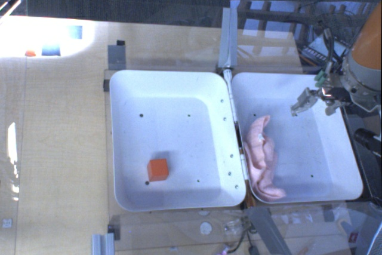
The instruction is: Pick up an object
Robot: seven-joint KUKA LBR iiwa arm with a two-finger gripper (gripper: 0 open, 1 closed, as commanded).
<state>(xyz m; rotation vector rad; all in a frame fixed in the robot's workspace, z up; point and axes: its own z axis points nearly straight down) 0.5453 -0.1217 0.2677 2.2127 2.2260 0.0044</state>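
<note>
An orange block (158,169), a pale pink cloth (262,155), two white bins (179,83).

Landmark: centre divider (236,128) between the bins. Just right of it, pink cloth (262,158) lies along the wall, blocking that edge. Floor further right open. Left of it, orange block (158,169) well apart; wide open floor around.

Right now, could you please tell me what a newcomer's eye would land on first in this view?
Probably the small orange cube, alone toward the near left of the left shallow white bin. Next, the floppy pale pink cloth-like object lying along the left wall of the right shallow white bin. The grey arm's hand hangs over that right bin's far right part, apart from the pink object.
</note>
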